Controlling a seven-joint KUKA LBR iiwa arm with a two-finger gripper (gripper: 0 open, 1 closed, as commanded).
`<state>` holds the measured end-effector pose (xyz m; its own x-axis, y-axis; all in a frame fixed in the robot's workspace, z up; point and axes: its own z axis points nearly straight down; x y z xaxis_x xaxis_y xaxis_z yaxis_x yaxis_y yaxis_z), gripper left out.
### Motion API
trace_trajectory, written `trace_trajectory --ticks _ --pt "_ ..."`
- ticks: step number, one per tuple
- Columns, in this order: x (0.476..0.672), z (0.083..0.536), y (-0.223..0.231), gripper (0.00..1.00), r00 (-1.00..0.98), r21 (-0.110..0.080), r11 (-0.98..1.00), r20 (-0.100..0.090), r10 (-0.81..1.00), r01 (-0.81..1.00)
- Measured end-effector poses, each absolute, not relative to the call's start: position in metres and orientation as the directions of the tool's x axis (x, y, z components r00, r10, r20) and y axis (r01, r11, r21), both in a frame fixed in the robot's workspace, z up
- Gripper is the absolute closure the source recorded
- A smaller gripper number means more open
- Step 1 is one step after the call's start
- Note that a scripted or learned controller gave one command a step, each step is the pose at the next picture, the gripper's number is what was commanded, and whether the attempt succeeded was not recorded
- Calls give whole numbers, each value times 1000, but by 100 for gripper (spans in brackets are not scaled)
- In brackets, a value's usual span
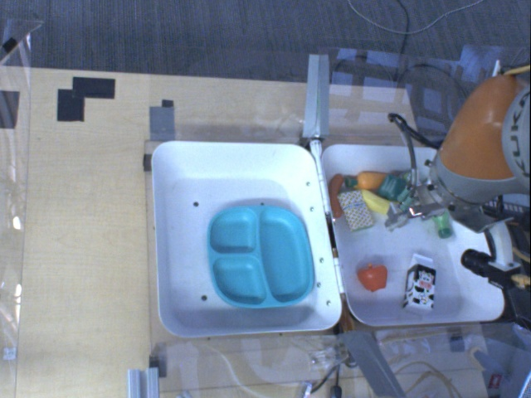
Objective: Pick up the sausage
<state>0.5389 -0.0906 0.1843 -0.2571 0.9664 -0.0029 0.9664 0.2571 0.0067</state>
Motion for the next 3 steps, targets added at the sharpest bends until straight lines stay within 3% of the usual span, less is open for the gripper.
trace_trajectory --ticks 1,2,3 --pt "539 184 -91 0 -257 6 257 -3 966 966" --pt "502 123 -88 0 -314 4 314 -2 949 949" --pt "517 185 -70 0 295 5 -295 0 955 955"
